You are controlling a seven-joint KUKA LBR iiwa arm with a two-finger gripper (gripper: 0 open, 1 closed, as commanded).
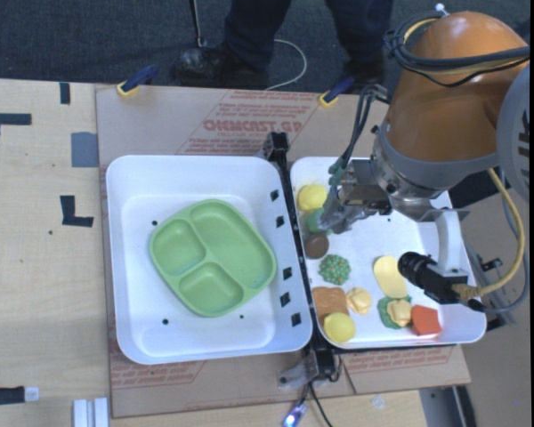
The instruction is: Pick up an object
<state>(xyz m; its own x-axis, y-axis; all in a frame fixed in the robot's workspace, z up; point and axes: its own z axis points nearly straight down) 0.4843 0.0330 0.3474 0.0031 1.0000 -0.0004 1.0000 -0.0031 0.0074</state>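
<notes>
While we hung the gripper [325, 221] low at the right bin's [463, 332] ten o'clock, beside a yellow ball [311, 196], its opening was unreadable; descent came next

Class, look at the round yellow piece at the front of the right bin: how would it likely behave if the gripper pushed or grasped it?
The round yellow piece looks ball-shaped, so a push would probably roll it. Its smooth curve might slip from two fingers. It sits against the orange-brown piece, which may crowd a grasp.
</notes>
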